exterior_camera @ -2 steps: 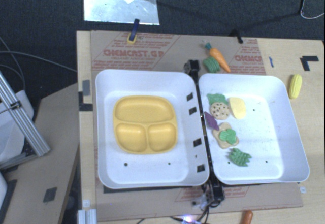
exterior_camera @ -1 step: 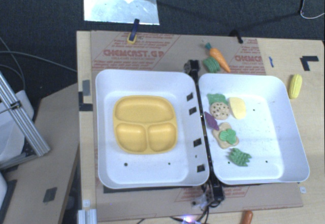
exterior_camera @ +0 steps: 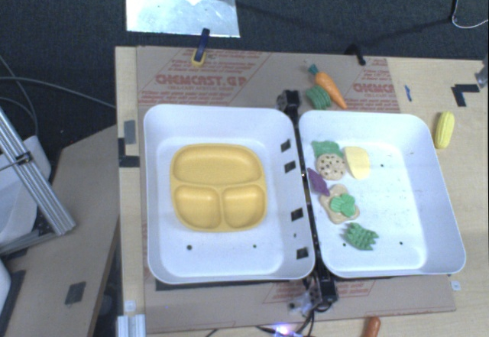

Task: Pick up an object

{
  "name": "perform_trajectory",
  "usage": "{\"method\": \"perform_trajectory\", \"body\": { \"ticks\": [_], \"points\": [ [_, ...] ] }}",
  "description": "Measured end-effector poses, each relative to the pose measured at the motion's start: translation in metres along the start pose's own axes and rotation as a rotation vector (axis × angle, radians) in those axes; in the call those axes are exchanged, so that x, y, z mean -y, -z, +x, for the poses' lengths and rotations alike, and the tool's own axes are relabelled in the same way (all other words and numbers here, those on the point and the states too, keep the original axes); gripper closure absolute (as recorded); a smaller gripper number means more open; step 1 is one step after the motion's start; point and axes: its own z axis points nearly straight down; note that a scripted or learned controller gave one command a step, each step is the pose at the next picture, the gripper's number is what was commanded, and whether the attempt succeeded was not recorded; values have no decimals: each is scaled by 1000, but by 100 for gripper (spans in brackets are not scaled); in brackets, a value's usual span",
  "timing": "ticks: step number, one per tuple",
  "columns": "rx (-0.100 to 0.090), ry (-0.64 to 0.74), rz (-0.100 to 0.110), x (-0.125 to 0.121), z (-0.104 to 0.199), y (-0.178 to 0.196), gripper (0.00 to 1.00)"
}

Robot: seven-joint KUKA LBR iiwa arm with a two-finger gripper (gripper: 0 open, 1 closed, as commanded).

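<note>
Counter (exterior_camera: 92, 175) carries two white bins | right bin (exterior_camera: 428, 198) holds untouched toy food (exterior_camera: 336, 175) | left bin's yellow tray (exterior_camera: 219, 186) bare | end effector state: cannot tell | pick not begun

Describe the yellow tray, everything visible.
The yellow tray lies flat in the left bin, about centred. Rounded rectangle, looks like matte plastic, with three compartments: one wide along the far side, two smaller along the near side. All three hold nothing. It rests on the bin floor, apart from the walls.
</note>
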Motion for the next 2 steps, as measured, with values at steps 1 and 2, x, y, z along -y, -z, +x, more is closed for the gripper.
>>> {"method": "perform_trajectory", "body": {
  "ticks": [1,2],
  "points": [
    [0,4,-14,16,71,85,100],
    [-4,5,8,-48,167,-115,100]
  ]
}}
